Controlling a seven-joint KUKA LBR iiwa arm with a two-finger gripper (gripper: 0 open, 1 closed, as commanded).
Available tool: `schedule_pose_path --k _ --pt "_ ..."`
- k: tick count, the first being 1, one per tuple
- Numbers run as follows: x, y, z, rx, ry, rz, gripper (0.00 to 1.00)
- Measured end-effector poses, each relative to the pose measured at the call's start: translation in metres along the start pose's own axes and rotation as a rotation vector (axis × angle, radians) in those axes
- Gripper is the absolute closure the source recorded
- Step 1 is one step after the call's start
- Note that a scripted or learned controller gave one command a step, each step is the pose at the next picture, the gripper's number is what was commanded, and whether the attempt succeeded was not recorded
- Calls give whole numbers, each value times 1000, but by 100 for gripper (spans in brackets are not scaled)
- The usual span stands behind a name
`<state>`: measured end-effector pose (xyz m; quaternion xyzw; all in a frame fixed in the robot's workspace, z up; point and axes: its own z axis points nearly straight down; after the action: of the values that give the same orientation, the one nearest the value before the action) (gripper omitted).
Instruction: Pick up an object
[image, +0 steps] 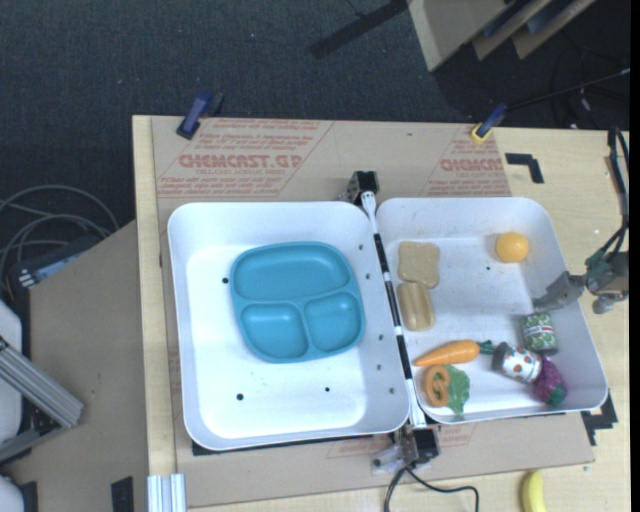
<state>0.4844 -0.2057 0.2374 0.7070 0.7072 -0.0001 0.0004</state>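
pincer at the right bin's edge, nothing visibly held

i see my pincer over the right bin's right rim; i cannot tell its opening. yellow ball sits just up-left, green-labelled can just below.

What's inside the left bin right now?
Just a blue divided plate lying flat in the left bin, its three compartments bare. Whatever sits beneath the plate is covered and cannot be seen.

Two bins; one blue plate; one carrot
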Motion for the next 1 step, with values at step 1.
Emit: schedule_pose_path --k 1 --pt "46 52 151 1 2 -1 0"
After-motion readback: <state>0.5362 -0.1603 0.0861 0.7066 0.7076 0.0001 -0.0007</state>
